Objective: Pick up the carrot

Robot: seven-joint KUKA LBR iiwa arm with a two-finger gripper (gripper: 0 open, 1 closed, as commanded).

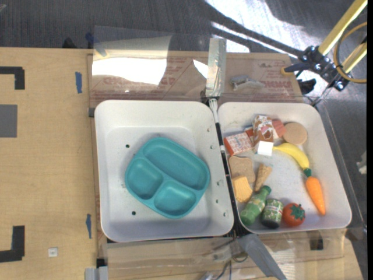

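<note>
Bench, right bin (335,156) | carrot (315,193): orange, tapered, green top, beside banana (294,154) | end effector state: cannot tell

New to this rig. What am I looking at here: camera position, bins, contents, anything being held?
One fixed camera looks down at a slant on a bench with two shallow white bins. The left bin holds a teal divided plate. The right bin holds toy food: the carrot near its right wall, a banana just above it, a tomato, two green bottles, crackers and small boxes. The yellow and black hardware at top right sits away from the bins. The carrot lies untouched, with nothing gripping it.
</note>
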